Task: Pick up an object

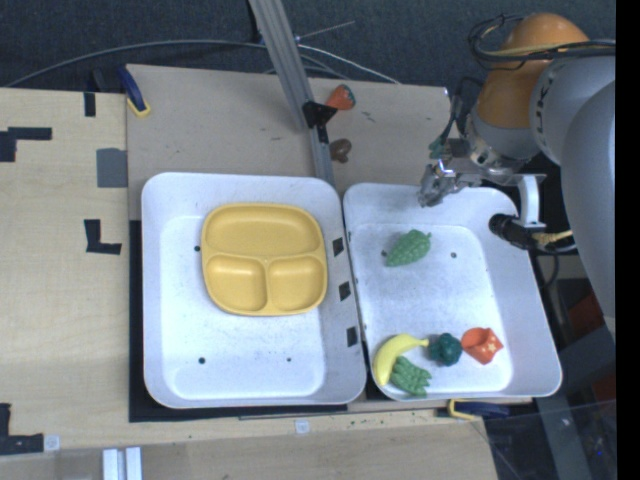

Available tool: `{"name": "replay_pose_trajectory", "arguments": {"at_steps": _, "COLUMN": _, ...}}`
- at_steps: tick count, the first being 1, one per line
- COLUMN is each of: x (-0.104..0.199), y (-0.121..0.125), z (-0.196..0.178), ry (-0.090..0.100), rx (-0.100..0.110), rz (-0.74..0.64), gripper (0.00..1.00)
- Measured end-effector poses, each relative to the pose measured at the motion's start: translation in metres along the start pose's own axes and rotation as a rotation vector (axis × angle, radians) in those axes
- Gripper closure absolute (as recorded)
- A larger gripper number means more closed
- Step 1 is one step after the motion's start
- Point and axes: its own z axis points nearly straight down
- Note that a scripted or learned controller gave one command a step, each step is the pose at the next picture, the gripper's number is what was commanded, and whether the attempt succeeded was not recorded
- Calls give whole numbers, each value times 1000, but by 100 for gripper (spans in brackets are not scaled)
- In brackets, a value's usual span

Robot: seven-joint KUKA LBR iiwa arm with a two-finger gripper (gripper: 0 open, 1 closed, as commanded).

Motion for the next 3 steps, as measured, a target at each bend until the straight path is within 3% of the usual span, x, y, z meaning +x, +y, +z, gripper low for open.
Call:
{"name": "replay_pose_trajectory", "arguments": {"at_steps": 1, "x": 1, "y": 1, "z": -44, "ry": 0, "rx": 2, "rz": 1, "gripper": 100}}
{"name": "replay_pose_trajectory", "arguments": {"at_steps": 3, "x": 102, "y": -42, "z": -51, "ry": 2, "rx": 10, "rz": -4, "gripper": 100}}
